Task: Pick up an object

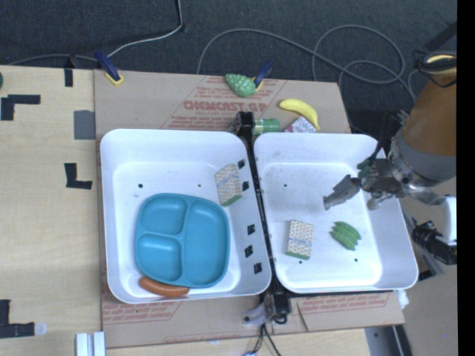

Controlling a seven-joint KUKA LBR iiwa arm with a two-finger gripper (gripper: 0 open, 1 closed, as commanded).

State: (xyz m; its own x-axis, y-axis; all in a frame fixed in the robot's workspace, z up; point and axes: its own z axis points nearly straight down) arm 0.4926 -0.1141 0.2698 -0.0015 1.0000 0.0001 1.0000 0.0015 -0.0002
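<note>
1. At your far left the tabletop [44,199] is pale wood with black tape marks; a cardboard sheet [148,99] lies under both bins.
2. Left bin [119,150]: a blue divided plate [182,239] fills its lower half. An orange sausage-shaped toy [163,288] lies at the plate's 6 o'clock, touching its rim. A small patterned packet [229,183] leans against the bin's right wall, at the plate's 1 o'clock.
3. Behind the bins, on the cardboard: a green knobbly toy [240,84] by a blue clamp [261,73], then a banana [299,111] at the toy's 4 o'clock. A second blue clamp [108,67] sits at the cardboard's far-left corner. Cables [349,32] loop over the dark floor beyond.
4. Right bin [312,147]: a second patterned packet [300,239] lies flat near the middle of the floor. A green pod-shaped toy [345,233] lies just beside it at the packet's 3 o'clock, apart from it.
5. The gripper [340,193] hangs over the right bin at the green pod's 12 o'clock, near it, not touching. You see the fingers pointing toward 8 o'clock with nothing between them; whether they are spread or closed, you cannot tell from this angle.
6. The arm [434,136] comes in from 3 o'clock, orange band [438,65] uppermost at the right edge.
</note>
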